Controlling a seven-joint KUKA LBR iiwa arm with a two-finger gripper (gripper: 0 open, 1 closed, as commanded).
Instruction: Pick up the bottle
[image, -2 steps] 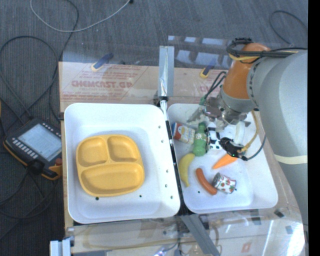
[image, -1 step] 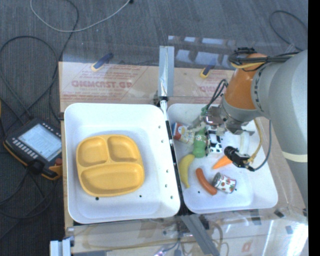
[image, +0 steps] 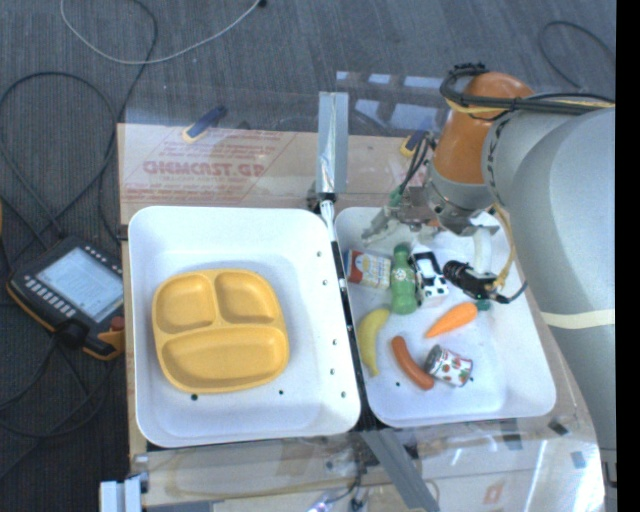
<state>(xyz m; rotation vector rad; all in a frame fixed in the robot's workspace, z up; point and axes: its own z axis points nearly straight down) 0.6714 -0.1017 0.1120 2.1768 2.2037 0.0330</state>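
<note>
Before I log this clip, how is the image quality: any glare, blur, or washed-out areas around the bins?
In the camera view, the focus is even and soft, with no motion blur. Both white bins are bright, nearly washed out, with weak shadows. Glare streaks the clear panel behind the right bin. The green bottle stays readable, and the yellow tray keeps its colour.
</note>
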